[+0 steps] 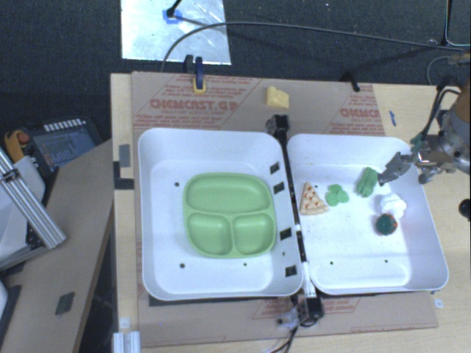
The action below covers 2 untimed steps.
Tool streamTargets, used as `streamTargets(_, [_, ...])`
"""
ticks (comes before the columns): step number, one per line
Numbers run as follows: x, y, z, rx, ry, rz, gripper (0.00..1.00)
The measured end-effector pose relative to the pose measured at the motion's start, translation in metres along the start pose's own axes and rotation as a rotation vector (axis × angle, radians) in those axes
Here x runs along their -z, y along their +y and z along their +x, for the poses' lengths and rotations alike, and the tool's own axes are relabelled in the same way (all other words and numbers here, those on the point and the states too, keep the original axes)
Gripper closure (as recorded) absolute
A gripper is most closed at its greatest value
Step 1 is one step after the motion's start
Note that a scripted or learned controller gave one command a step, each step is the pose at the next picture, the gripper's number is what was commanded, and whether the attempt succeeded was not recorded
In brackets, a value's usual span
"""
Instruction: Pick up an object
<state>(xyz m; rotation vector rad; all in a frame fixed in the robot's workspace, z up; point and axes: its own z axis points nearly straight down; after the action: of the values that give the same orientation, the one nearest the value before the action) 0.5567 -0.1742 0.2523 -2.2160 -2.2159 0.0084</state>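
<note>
- We saw the grey two-finger pincer low over the upper right part of the right shallow white plastic bin, its dark tip pointing left and slightly down.
- Whether that pincer was spread or pressed together we could not tell; nothing showed between its tips.
- The grey arm came in from the right edge, lying nearly level across the bin's right rim, with the wrist body just outside the rim.
- Just left of the tip lay a small oblong green toy vegetable, very near the pincer; we could not tell whether they touched.
- Below the pincer sat a small white lump, and just under it a round dark green and red toy.
- Farther left in the same bin were a light green leafy toy piece and, beside it, an orange triangular toy pizza slice near the bin's left wall.
- The left white bin held a pale green divided plastic tray with three compartments.
- A yellow block lay on the cardboard sheet behind the bins.
</note>
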Motion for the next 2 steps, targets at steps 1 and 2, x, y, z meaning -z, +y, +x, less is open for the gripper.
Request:
streamTargets(1, [0.006, 0.002, 0.001, 0.003, -0.002, -0.011, 0.00])
streamTargets(2, [-0.036, 0.006, 0.004, 0.002, -0.002, -0.009, 0.00])
